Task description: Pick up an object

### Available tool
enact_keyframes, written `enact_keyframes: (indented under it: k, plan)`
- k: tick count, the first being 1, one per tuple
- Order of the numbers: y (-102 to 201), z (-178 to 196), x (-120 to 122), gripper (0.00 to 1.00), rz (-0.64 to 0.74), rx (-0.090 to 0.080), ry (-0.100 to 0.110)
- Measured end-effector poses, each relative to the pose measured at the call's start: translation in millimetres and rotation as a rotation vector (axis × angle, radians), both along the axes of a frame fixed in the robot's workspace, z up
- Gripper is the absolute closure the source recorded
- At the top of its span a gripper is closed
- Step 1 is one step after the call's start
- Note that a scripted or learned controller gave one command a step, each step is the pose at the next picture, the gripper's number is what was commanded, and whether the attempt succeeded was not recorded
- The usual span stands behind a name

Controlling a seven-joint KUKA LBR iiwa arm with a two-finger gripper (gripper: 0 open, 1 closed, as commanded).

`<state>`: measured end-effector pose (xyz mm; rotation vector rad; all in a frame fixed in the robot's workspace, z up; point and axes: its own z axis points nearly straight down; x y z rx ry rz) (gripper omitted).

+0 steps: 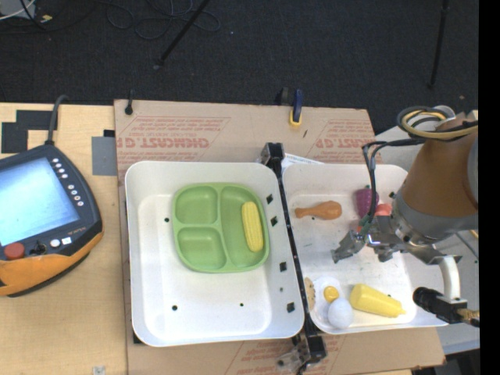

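here the end effector (pixel 349 248) hung low over the middle of the right bin (pixel 312 186), at the right of the frame; its dark fingers looked spread, with nothing between them. candidates lay around it: a brown drumstick (pixel 319 210) just up and left, a purple piece (pixel 365 200) above beside a small red bit (pixel 383 208), and at the bin's lower edge a yellow wedge (pixel 377 301), a white ball (pixel 340 312) and a small yellow ball (pixel 331 293). in the left bin (pixel 156 303) a green tray (pixel 217 228) carried a corn cob (pixel 251 226).

the drumstick seemed the nearest pick; a good try would centre the fingers across its thin neck, come straight down, and close before lifting.

the arm's bulk hid the bin's right side, and the fingertips were dark and small, so their exact gap was hard to read. the purple piece was partly covered by cabling.
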<state>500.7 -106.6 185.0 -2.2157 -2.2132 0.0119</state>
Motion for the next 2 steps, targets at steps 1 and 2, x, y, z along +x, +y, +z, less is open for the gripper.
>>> enact_keyframes:
  k: [1,2]
  plan:
    - [0,5,3,0.0,0.001,-0.002,-0.011]
    - [-2,-59,-3,0.0,0.002,0.001,-0.002]
